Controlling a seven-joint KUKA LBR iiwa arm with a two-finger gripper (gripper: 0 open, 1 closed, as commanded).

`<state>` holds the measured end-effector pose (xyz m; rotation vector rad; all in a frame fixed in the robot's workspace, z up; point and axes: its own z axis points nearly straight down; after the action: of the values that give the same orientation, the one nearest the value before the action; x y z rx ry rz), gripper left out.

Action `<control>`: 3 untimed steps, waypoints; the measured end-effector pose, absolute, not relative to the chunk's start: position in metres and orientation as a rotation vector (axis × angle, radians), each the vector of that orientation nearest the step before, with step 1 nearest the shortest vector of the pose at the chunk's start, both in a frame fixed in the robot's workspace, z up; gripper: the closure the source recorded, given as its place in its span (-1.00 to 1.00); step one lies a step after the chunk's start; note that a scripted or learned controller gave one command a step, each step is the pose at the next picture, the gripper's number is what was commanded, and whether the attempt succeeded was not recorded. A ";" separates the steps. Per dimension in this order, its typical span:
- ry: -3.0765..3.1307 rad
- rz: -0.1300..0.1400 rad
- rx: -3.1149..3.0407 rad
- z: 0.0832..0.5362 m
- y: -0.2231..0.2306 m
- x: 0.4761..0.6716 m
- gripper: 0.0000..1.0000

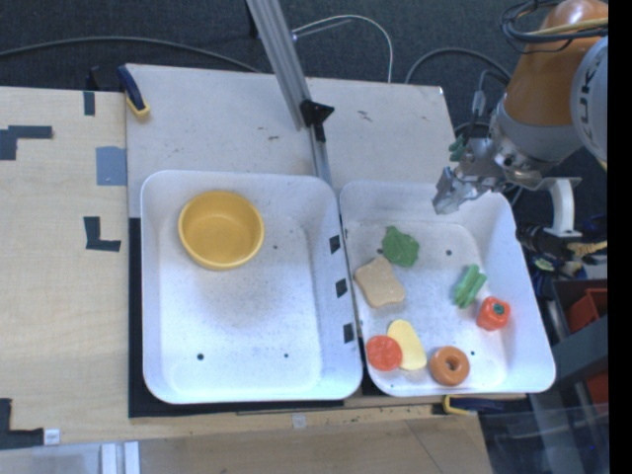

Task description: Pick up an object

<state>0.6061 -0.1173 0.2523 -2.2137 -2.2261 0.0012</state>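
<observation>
Pale wood bench top (59,265) fills the nine o'clock side, marked with strips of dark tape, and a lighter board lies under two shallow white plastic bins set side by side. At about eleven o'clock on that board sits a small blue-and-yellow clamp (133,92), and a slanted grey metal pole (281,52) runs down from twelve o'clock to the seam between the bins. Inside the left white bin (237,363), toward its ten o'clock corner, rests a round yellow plastic bowl (220,228), upright. Across the seam, the right white bin (523,363) holds the toy food: a tan bread-slice-shaped piece (379,282) near its centre-left, a leafy green piece (400,247) just beside it at one o'clock, a red round tomato-like piece (384,353) touching a pale yellow oval piece (406,345) at the bin's six o'clock edge, a brown ring doughnut (450,365) just beside those, a green pod-shaped piece (468,285) toward three o'clock, and a small red-orange pepper-like piece (493,313) near it. Over the bin's one o'clock corner hangs the grey metal gripper (449,198), well apart from every piece; nothing sits in it, and whether it is apart or together cannot be told. Behind it rises the grey arm with its orange band (553,57).
</observation>
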 end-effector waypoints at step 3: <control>-2.228 0.001 -2.212 0.219 0.042 0.626 1.00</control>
<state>0.6264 0.0422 0.2192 -2.2117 -2.2276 0.0014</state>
